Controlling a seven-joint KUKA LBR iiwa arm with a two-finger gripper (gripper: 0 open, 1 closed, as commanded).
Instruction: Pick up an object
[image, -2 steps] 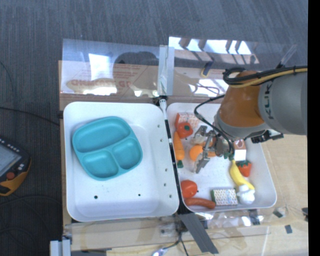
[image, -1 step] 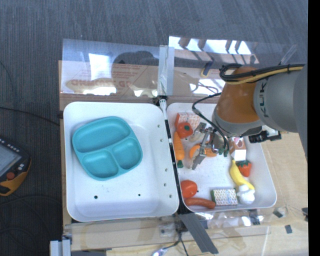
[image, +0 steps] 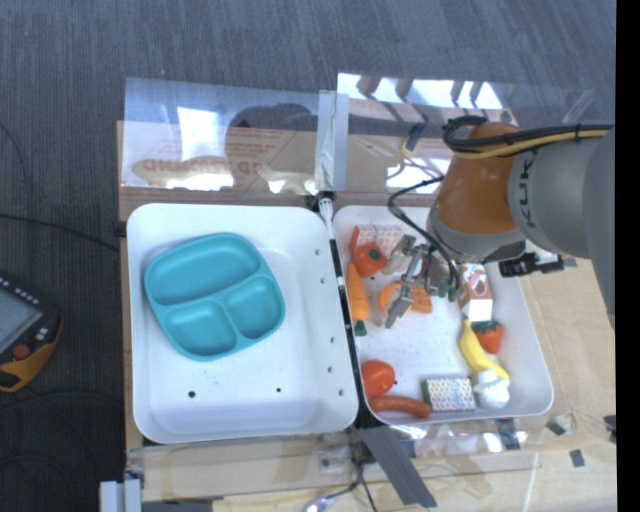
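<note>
So there are two white bins side by side on the tabletop. The left bin (image: 200, 400) has just one thing in it: a teal divided tray (image: 213, 294) with three compartments, sitting toward the far left of the bin.

The right bin (image: 535, 370) is where all the small stuff is. Counting what I can make out: one yellow banana (image: 478, 352) along the right side, with a small red piece (image: 489, 333) touching its far end and a white lump (image: 491, 390) at its near end. One checkered block (image: 447, 393) sits near the front wall, just left of that white lump. One round red-orange tomato-looking thing (image: 377, 377) is at the near left, and one long red sausage-like piece (image: 401, 405) lies just in front of it. One orange carrot (image: 357, 295) lies along the left wall. Toward the far left there's one red-orange fruit with a green top (image: 370, 259). There's also a white-and-red box (image: 478, 285) on the right, plus a couple of orange bits under the arm I can't really identify.

The arm comes in from the right, orange band over the far right of that bin. The tool (image: 404, 297) is down in the middle of the bin among the orange bits, fingers spread a bit apart from what I can see, with nothing clearly pinched between them.
</note>
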